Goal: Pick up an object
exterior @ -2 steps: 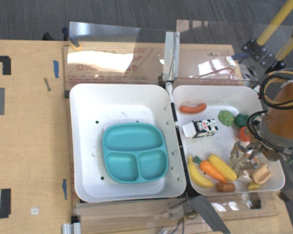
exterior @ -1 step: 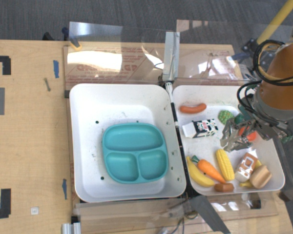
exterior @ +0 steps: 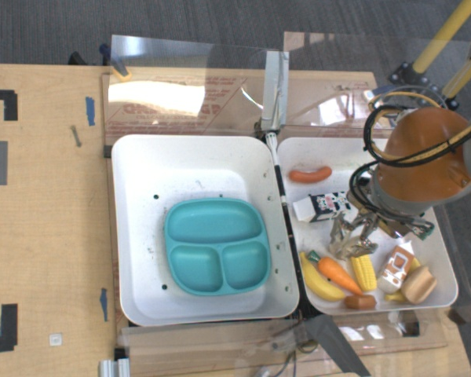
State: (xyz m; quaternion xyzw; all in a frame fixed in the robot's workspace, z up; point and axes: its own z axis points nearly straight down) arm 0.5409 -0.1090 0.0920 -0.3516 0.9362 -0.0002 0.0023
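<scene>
I am watching the arm (exterior: 420, 159) reach in from the right of the frame. It hangs over the right bin (exterior: 447, 277), which is where all the small things are. The left bin (exterior: 133, 210) holds a blue-green plate (exterior: 217, 244) with three parts, and I don't want that one.

The gripper (exterior: 355, 242) is low over the middle of the right bin. Its fingers (exterior: 342, 236) look spread apart, and I see nothing between them. So I think it has not picked up anything yet.

The things nearest to it are just below it in the frame. The corn (exterior: 363, 272) is right under the gripper, almost touching it, and its long side runs up and down the frame. The carrot (exterior: 339, 272) is beside the corn, a little to the left. It lies at a slant, green end at the upper left and tip at the lower right. The banana (exterior: 322, 280) lies along the carrot's left side, touching it.

I would go for the corn. It is nearest, and I think the gripper needs only a small move toward the bottom of the frame. The fingers should close across its short side, from left and right. The carrot is so near that a finger could bump it.

Farther off are a red sausage (exterior: 310, 174) at the top of the bin, a white box (exterior: 323, 204) up and to the left, and a bread roll (exterior: 418, 283) at the lower right.
</scene>
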